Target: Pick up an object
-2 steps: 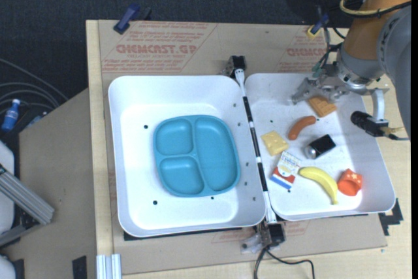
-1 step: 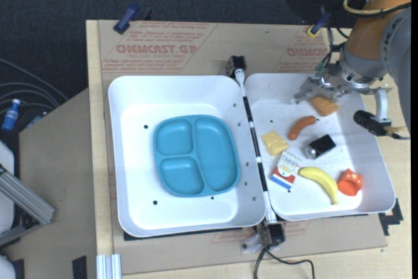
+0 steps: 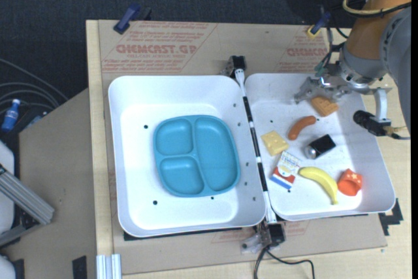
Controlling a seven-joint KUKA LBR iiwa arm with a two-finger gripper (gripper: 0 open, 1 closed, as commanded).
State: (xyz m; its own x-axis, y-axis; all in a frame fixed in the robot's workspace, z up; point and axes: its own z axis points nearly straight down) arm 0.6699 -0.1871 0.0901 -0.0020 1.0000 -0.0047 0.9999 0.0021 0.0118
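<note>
My gripper [image 3: 321, 92] hangs at the back of the right bin [image 3: 372, 160], its two grey fingers spread open with nothing between them. A tan bread slice [image 3: 324, 106] lies just in front of the fingertips. Toward the front of this bin are an orange sausage [image 3: 302, 127], a yellow cheese wedge [image 3: 274, 142], a small black block [image 3: 321, 146], a white, red and blue packet [image 3: 285, 174], a banana [image 3: 320, 181] and a red-orange toy [image 3: 349, 183].
The left bin [image 3: 130, 108] holds a blue divided plate [image 3: 196, 155]. A raised divider [image 3: 251, 134] runs between the two bins. The arm's orange band [image 3: 375, 16] and a black cable [image 3: 375, 122] sit at the right bin's far right side.
</note>
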